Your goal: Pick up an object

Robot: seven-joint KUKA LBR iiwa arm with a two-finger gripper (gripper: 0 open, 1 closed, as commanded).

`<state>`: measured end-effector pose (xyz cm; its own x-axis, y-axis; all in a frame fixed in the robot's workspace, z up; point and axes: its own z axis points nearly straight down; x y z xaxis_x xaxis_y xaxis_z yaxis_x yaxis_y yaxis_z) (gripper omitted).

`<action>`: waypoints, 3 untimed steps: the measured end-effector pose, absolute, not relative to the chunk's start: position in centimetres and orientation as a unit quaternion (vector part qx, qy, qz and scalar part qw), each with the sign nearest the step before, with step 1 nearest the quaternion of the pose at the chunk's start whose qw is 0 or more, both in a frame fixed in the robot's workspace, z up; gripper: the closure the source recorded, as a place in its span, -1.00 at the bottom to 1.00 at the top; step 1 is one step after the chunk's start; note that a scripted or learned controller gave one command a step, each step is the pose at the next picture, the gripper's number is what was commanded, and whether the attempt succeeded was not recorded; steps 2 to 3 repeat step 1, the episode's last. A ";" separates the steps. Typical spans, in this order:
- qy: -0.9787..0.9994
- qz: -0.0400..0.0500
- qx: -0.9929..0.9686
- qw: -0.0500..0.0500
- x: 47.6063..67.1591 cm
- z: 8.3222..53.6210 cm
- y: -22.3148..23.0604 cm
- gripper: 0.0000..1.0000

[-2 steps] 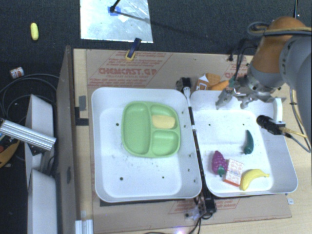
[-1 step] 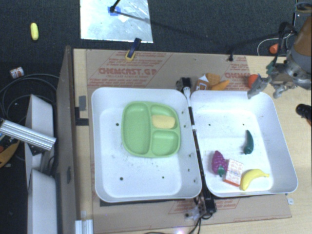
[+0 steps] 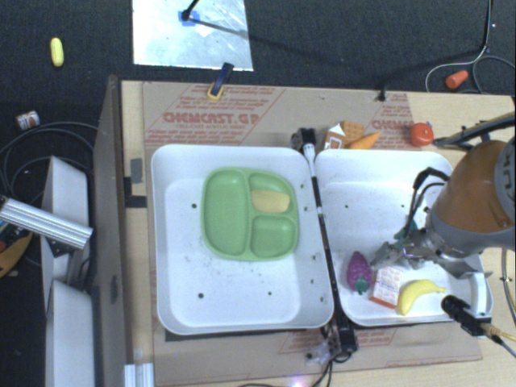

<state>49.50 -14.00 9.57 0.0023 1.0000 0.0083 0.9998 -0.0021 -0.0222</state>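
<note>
In the right bin (image 3: 363, 185), near its front edge, lie a purple toy fruit (image 3: 359, 271), a small red and white box (image 3: 388, 285) and a yellow banana (image 3: 419, 294). My gripper (image 3: 405, 251) hangs low over the bin, just above and behind the box, between the purple fruit and the banana. The grey and orange arm (image 3: 481, 196) covers the bin's right side. Nothing can be seen held in the gripper. In the left bin (image 3: 181, 285) a green divided plate (image 3: 214, 216) carries a yellow piece (image 3: 270, 201) in its upper right compartment.
A black-handled tool (image 3: 311, 176) lies along the seam between the bins. Behind the right bin, an orange carrot (image 3: 364, 141) and a red ball (image 3: 421, 134) sit on the cardboard. Cables run at the far right.
</note>
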 end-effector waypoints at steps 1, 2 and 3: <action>-0.710 -0.002 -0.704 -0.001 55.3 8.4 -9.1 -1.00; -0.710 -0.002 -0.704 -0.001 55.3 8.4 -9.1 -1.00; -0.710 -0.002 -0.704 -0.001 55.3 8.4 -9.1 -1.00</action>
